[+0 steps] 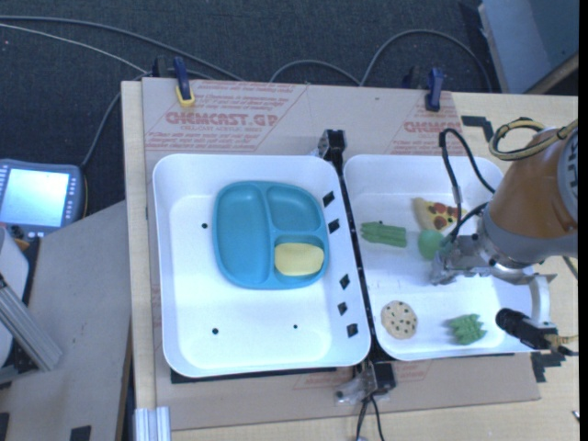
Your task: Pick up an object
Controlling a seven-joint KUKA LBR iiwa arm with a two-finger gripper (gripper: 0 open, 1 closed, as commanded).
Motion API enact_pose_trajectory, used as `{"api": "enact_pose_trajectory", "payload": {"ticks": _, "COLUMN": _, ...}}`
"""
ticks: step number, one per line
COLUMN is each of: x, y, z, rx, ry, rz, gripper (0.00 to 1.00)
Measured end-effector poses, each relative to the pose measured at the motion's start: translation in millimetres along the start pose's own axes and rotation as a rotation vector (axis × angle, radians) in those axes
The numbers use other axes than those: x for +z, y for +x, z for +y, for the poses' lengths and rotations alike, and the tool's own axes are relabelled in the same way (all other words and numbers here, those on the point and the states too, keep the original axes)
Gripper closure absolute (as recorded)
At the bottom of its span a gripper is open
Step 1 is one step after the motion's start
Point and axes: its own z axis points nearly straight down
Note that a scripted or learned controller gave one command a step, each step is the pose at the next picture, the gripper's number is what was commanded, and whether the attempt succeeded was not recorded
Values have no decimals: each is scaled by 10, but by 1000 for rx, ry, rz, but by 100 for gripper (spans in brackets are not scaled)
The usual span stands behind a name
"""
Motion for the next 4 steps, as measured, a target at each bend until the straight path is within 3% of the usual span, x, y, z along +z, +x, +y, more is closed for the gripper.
{"api": "enact_pose_trajectory", "payload": {"ticks": 2, "x": -1263, "y": 50, "z": -10, "rx": -3, "ry": -8, "rz": -4, "gripper": 100}}
{"api": "enact_pose_trajectory", "payload": {"ticks": 3, "x": -1547, "y": 52, "z": 1, "rx": -3, "ry": -4, "rz": -3, "gripper": 100}}
{"api": "enact_pose_trajectory", "payload": {"ticks": 4, "x": -1538, "y": 494, "z": 132, "rx": -7, "ry": -2, "rz": -1, "gripper": 100}}
